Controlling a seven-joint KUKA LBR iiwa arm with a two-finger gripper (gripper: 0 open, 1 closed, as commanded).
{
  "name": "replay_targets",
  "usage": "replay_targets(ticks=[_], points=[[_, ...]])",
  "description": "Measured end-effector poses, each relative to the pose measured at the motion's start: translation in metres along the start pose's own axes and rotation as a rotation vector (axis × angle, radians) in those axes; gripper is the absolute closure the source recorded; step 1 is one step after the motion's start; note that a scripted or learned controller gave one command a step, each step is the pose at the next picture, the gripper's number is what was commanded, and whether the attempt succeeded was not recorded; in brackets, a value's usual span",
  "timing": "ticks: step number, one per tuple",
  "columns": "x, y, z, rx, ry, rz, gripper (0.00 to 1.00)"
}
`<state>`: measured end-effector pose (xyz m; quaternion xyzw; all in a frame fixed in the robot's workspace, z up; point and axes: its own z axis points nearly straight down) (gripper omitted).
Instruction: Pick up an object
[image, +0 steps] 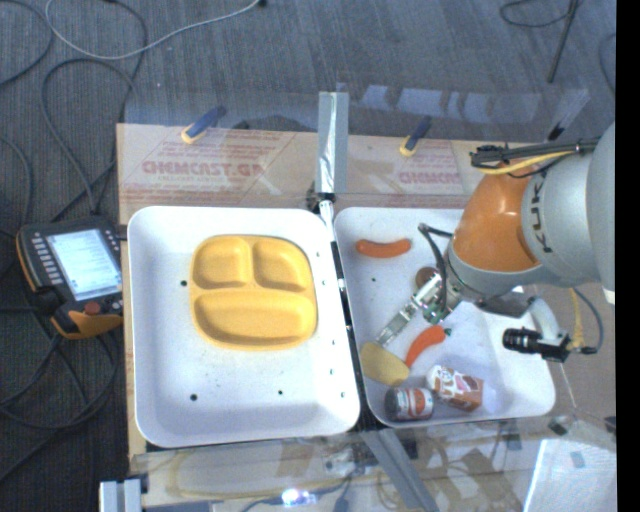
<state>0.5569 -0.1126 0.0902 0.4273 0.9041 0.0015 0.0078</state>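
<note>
The big grey arm (560, 215) with its orange band comes in from the right side of the frame and bends down over the right bin (520, 400). The left bin (160, 400) fills the middle left of the frame. In it lies a yellow tray (255, 290) with three parts.

In the right bin, the gripper (388, 330) points down and to the left, near the middle of that bin. I cannot tell if its pincer is apart or together, and I see nothing between it.

An orange carrot (424, 345) lies just beside the gripper, to its lower right. A sausage (384, 247) lies near the top of this bin. A pale potato (384, 363) sits low on the left. A small can (410, 403) and a red packet (458, 388) lie along the bottom edge.

A handheld screen (72, 265) sits at the far left.
</note>
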Motion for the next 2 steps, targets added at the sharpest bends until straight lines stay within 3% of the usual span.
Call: replay_targets(ticks=[1, 2], points=[[-0.001, -0.091, -0.001, 0.003, -0.001, 0.33, 0.0], [0.038, -0.057, -0.001, 0.0, -0.005, 0.502, 0.0]])
